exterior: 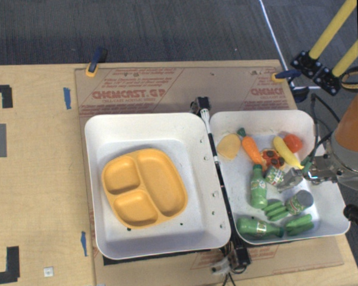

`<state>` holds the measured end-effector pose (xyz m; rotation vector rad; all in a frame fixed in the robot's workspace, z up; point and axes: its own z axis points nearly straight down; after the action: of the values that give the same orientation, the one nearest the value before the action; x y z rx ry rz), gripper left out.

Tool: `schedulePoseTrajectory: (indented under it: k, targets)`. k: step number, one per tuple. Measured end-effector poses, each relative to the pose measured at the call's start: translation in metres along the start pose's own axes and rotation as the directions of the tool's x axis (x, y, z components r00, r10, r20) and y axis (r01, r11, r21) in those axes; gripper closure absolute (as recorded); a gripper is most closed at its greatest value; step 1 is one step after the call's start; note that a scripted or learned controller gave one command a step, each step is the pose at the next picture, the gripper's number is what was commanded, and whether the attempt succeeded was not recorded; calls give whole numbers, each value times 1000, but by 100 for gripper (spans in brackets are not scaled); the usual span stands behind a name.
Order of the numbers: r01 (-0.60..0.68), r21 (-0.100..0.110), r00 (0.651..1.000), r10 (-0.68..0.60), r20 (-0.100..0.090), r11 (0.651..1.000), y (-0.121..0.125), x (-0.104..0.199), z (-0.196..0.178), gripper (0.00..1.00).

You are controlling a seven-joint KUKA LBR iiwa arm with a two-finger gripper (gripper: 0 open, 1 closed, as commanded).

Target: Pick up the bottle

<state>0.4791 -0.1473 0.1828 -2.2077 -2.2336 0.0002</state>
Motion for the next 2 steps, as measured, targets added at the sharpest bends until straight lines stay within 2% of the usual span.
schedulePoseTrajectory:
  k: [1,2]
  targets:
    - [-213,-4,977,213,0,977,30,45,96,0]
    - [-216,-10,976,216,5,976,31,42,85,100]
